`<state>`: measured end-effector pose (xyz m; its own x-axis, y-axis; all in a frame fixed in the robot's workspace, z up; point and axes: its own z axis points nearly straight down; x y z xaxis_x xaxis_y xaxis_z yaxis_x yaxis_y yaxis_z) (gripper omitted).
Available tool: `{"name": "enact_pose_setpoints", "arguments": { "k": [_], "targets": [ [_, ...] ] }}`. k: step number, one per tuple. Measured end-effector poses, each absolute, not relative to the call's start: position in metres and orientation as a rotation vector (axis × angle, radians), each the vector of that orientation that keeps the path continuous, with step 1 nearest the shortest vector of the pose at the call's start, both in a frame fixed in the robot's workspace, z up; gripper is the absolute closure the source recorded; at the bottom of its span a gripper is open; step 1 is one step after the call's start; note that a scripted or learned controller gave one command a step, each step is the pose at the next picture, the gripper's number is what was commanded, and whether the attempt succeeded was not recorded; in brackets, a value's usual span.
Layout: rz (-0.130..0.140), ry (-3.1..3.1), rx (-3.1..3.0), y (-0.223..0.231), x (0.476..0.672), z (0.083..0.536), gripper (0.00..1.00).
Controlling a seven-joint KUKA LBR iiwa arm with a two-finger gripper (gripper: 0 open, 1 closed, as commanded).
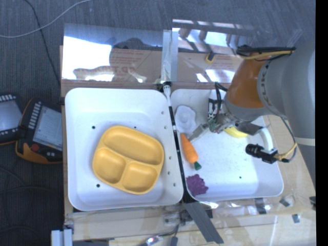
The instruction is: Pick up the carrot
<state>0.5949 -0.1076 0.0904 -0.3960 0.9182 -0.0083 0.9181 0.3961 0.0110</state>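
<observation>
Over the right bin (266,181) was where I hung, my gripper (201,130) low above the white floor, the grey arm and its orange band filling the upper right behind me. One metal finger (197,132) slanted down and left toward the divider between the two bins, and that was all I could make out of my own jaws: whether they stood open or closed, I could not tell from this slant, and nothing showed between them. The carrot (189,150) lay flat on the bin floor just beside that divider, orange body pointing up the bin, green stub toward the near edge, and it was below and slightly left of my fingertip, close but apart from it as far as I could see. So nothing was lifted; the pick, by my reckoning, was only at the approach. What was left, as I judged it, was the whole of the real work: getting over the carrot, closing on it, and raising it clear. Neighbours crowded the spot (a purple bunch (196,184) just past the green end, a pale clear piece (185,117) above it, something yellow (236,132) tucked under my wrist). Across the divider, the left bin (82,106) held the yellow divided plate (128,159), well out of my way.
</observation>
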Motion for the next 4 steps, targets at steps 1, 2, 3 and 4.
{"name": "enact_pose_setpoints", "arguments": {
  "k": [1, 2, 3, 4],
  "targets": [
    [-0.003, 2.574, 1.802, -0.028, 0.539, 0.183, 0.00],
    [-0.002, 2.538, 1.853, 0.068, 0.507, 0.225, 0.00],
    [-0.004, 2.702, 1.597, -0.029, 0.521, 0.276, 0.00],
    [-0.003, 2.763, 1.491, -0.005, 0.485, 0.293, 0.00]
  ]
}}
